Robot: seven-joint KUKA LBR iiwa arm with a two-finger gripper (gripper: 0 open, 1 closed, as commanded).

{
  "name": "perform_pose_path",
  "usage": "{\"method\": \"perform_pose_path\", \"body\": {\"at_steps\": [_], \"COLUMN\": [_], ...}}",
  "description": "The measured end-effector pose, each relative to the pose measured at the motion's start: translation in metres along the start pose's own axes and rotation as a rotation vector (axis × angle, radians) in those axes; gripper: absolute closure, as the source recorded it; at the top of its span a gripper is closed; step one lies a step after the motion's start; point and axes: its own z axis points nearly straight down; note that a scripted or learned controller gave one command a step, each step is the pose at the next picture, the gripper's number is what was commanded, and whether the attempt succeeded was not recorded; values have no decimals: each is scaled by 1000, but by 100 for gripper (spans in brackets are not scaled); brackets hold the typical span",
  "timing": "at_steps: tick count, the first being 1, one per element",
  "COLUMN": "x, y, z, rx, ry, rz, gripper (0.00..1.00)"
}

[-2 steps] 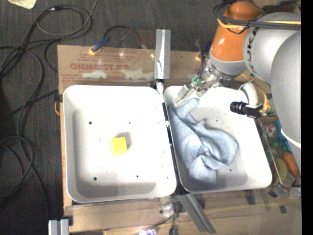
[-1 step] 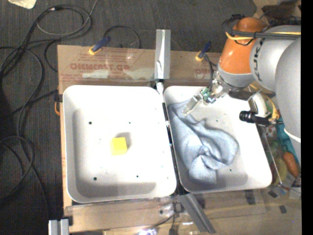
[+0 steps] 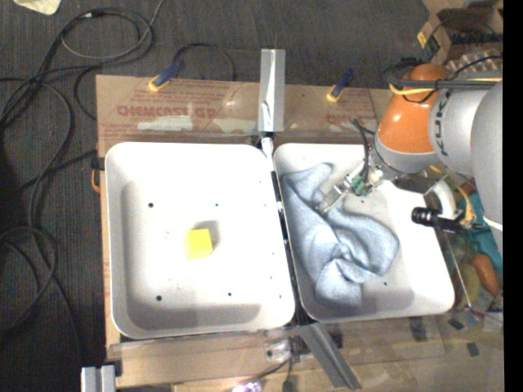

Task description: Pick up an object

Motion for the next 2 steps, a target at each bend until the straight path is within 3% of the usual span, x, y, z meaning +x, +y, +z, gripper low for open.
{"method": "perform_pose_path", "body": {"at_steps": [1,2], "x": [22,22], "y": [47,49], "z": [1,-11], "rx": [0,-4], "ry": [0,0], "rz": [20,20], "gripper": [0,100]}}
